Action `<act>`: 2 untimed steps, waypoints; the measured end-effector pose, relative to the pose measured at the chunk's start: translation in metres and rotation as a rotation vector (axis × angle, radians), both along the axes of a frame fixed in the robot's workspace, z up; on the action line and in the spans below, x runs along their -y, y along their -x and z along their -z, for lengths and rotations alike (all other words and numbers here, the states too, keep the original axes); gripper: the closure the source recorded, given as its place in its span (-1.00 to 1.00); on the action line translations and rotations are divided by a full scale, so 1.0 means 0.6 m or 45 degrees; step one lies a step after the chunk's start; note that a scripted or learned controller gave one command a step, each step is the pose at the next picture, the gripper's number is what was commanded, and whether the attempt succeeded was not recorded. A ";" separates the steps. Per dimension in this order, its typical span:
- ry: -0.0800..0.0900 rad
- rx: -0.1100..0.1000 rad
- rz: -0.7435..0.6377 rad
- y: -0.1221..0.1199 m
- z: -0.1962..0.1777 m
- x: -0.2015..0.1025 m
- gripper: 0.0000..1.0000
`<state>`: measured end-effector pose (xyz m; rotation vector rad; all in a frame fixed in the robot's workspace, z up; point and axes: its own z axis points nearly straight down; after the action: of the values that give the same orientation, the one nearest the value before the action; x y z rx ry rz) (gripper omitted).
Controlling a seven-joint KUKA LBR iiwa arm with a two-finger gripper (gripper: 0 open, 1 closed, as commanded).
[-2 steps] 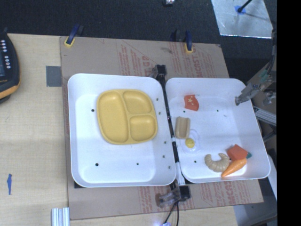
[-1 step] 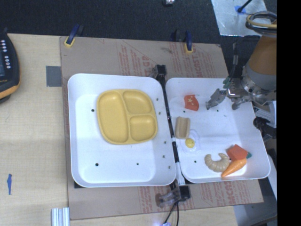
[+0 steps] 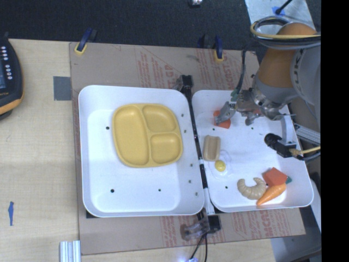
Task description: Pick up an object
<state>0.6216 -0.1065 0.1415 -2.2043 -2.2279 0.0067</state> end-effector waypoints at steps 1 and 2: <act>0.005 0.008 0.003 -0.060 0.087 -0.022 -1.00; 0.006 0.008 0.002 -0.059 0.064 -0.019 1.00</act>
<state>0.6567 -0.0948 0.1030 -2.2114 -2.2315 0.0047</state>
